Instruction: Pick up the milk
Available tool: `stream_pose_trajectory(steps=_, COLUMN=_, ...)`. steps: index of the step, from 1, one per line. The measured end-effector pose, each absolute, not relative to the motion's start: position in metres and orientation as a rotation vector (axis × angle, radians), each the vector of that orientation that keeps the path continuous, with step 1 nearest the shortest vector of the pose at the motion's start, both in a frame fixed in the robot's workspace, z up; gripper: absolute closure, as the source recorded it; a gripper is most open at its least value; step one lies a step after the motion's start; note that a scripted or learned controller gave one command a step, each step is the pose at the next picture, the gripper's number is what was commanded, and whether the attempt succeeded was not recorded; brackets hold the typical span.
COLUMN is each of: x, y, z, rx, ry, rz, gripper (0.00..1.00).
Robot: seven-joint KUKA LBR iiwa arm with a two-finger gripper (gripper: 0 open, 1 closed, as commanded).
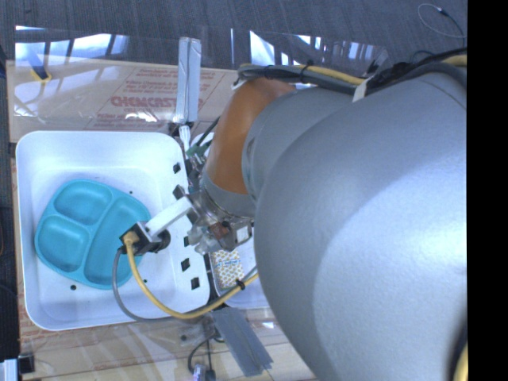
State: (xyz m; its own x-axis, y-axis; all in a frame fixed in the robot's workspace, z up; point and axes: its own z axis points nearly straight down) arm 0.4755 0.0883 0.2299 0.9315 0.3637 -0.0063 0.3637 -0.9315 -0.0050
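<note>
The grey arm looms over the right-hand bin, wrist down at the wall between the two bins.

The arm (357, 213) takes up most of what I can see, its orange band (230, 145) just above the wrist. It covers nearly all of the right bin (242, 298), so I cannot tell where the milk is. The left bin (48, 153) lies open to view, with a blue divided plate (83, 232) lying flat on the left of its floor. A yellow and grey cable (139, 280) loops from the wrist over that bin's floor, by the plate's right edge. The gripper (213, 232) sits under the wrist in a tangle of dark parts, and I cannot tell whether it is open, closed, or has hold of anything. A small speckled patch (228, 268) shows just below it.
</note>
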Motion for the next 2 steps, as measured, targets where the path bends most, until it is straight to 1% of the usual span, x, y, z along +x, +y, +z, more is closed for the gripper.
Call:
stream_pose_trajectory(steps=1, x=0.476, y=0.132, z=0.230, rx=-3.120, ry=-0.368, rz=0.003, gripper=1.00)
stream_pose_trajectory(steps=2, x=0.477, y=0.169, z=0.276, rx=-3.125, ry=-0.330, rz=0.001, gripper=1.00)
